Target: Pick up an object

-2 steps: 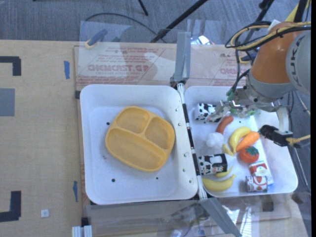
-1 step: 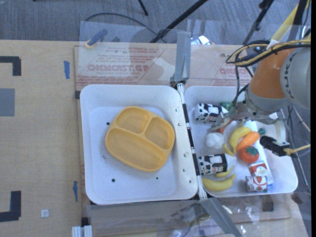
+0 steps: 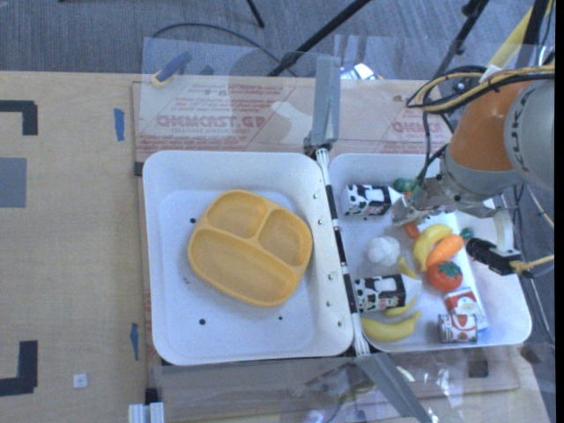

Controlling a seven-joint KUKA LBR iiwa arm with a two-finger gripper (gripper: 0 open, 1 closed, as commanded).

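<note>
My gripper (image 3: 421, 206) hangs low over the back of the right bin (image 3: 515, 324), under the grey arm with its orange band (image 3: 485, 135). It sits just above a yellow banana (image 3: 428, 241) and an orange carrot (image 3: 448, 246), with a cow-patterned carton (image 3: 366, 199) to its left. A small green item (image 3: 403, 184) peeks out beside the gripper. Further forward lie a white ball (image 3: 383, 250), a red tomato (image 3: 445, 275), a second cow-patterned carton (image 3: 380, 292), another banana (image 3: 390, 325) and a red-and-white carton (image 3: 461, 315).
The left bin (image 3: 167, 236) holds a yellow divided plate (image 3: 250, 247). A ridge where both bins meet (image 3: 337, 254) runs between them. Cables and a black fitting (image 3: 489, 256) hang by the arm at the right bin's right side.
</note>
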